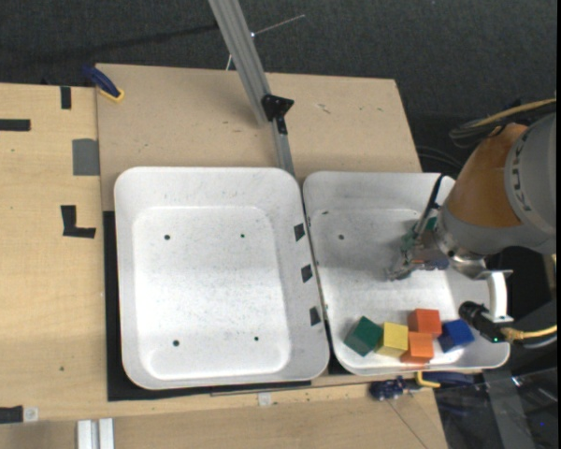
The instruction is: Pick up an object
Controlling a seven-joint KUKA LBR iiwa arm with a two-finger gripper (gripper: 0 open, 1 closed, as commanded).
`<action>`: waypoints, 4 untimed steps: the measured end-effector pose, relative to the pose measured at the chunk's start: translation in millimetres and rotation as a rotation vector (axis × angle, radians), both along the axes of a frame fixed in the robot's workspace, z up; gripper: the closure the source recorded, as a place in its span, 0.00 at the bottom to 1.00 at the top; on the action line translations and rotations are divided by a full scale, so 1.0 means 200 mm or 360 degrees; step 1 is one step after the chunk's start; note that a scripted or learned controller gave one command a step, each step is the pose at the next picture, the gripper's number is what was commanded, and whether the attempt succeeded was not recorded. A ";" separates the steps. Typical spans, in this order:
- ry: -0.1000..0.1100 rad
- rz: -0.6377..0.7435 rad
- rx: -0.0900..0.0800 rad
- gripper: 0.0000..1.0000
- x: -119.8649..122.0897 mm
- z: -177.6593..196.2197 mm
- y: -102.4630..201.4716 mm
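Several small blocks lie in a cluster at the front of the right bin (355, 204): a green block (362, 335), a yellow block (395, 337), two orange blocks (424, 322) (420, 346) and a blue block (455, 335). My gripper (407, 258) hangs low over the right side of that bin, behind the cluster and apart from it. Nothing shows between its fingers.
The left bin (131, 204) stands beside the right one, with black clips along the seam between them. A slanted metal pole (248, 54) rises from behind the bins. A blue and yellow clamp (105, 82) sits at the bench's back left, and another blue clamp (397, 387) lies at the front edge.
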State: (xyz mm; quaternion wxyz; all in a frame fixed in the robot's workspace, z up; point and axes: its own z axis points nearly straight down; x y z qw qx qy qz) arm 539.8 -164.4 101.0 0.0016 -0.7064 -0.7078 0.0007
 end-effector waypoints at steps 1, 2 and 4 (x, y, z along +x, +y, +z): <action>-0.0012 -0.0003 -0.0004 1.00 -0.02 0.30 -0.03; -0.0013 -0.0001 -0.0004 1.00 -0.05 0.60 -0.01; -0.0002 0.0007 -0.0001 1.00 0.05 0.79 0.27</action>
